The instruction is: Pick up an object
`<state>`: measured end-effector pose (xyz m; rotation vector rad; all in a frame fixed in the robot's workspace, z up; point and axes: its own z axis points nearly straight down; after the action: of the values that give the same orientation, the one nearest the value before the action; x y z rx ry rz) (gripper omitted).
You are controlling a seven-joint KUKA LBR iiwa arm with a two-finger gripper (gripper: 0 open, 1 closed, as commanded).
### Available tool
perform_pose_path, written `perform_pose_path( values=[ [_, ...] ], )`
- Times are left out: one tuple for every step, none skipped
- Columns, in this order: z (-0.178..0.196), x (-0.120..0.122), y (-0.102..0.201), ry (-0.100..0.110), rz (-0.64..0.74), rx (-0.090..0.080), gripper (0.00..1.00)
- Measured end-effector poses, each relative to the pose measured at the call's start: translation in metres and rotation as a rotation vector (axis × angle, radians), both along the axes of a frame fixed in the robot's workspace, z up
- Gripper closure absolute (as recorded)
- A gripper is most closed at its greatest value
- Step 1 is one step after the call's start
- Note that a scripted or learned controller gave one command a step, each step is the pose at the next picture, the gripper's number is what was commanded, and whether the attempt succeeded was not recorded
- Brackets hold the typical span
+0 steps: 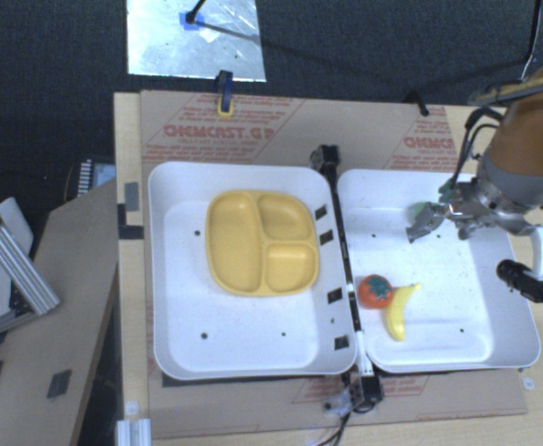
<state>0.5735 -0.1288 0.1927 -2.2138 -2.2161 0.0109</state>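
Observation:
A small orange-red toy fruit with a green top (pixel 376 290) lies near the left wall of the right bin (pixel 509 342). A yellow toy banana (pixel 399 311) rests against its right side. My gripper (pixel 427 221) hangs over the upper middle of the right bin, up and to the right of both toys and well apart from them. Its grey fingers point left and stand slightly spread, with nothing between them. The arm with its orange band (pixel 532 133) comes in from the right.
A yellow three-compartment plate (pixel 260 242) lies in the left bin (pixel 178 342). A black divider strip (pixel 339 258) runs between the bins. A black cable end (pixel 523 282) hangs over the right bin's right side. Bare bin floor surrounds the toys.

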Motion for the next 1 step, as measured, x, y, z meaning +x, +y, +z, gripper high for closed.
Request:
perform_pose_path(
  values=[
    [0.0067, 0.0030, 0.0002, -0.012, 0.002, -0.002, 0.00]
  ],
)
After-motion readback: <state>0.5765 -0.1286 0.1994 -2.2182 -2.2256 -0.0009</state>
